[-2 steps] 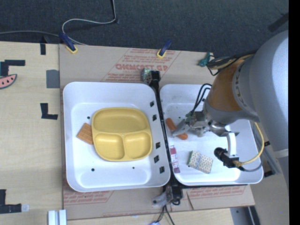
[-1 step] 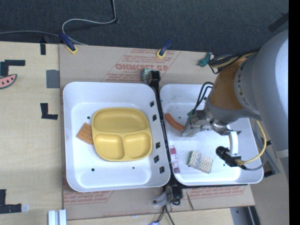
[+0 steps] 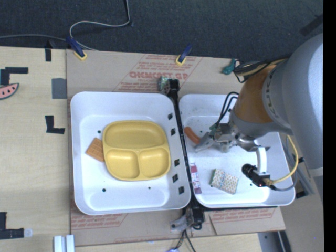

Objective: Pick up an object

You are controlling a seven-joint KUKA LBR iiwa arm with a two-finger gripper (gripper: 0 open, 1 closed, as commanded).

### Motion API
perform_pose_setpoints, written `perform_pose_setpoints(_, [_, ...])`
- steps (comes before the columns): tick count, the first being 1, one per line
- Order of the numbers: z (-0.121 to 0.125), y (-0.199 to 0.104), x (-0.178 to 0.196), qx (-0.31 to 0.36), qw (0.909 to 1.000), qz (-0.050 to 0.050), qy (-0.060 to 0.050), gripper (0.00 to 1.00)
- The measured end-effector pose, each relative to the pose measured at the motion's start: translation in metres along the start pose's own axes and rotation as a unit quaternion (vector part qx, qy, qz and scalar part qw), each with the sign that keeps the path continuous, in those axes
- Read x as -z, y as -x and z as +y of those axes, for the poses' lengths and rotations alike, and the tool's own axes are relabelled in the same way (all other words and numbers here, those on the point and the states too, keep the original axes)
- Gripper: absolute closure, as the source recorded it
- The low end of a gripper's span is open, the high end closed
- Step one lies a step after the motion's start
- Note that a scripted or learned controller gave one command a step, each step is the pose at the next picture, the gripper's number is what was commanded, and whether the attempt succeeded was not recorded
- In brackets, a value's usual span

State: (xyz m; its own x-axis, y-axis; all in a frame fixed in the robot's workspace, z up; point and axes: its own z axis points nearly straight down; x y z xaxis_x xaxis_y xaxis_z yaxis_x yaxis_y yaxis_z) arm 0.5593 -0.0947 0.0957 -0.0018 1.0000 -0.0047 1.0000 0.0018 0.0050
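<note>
While I watch from above, the gripper (image 3: 202, 142) sits low in the right bin (image 3: 273, 196), its tips beside a small orange piece (image 3: 191, 136).
I cannot tell whether its fingers are parted or closed, and I see nothing between them. A patterned packet (image 3: 224, 181) lies nearer the front wall of that bin, apart from the gripper. A yellow divided tray (image 3: 137, 149) fills the middle of the left bin (image 3: 84, 193), over a tan cracker (image 3: 95, 149).

cardboard sheet (image 3: 157, 70) | red printed lettering, upside down | too blurred to read
</note>
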Motion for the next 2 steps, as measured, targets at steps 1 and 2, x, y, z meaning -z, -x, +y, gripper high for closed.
perform_pose_setpoints(1, [-0.0003, -0.0005, 0.0091, 0.000, 1.0000, 0.000, -0.001, 1.00])
perform_pose_setpoints(2, [-0.0003, -0.0004, 0.0091, 0.000, 1.0000, 0.000, -0.001, 0.00])
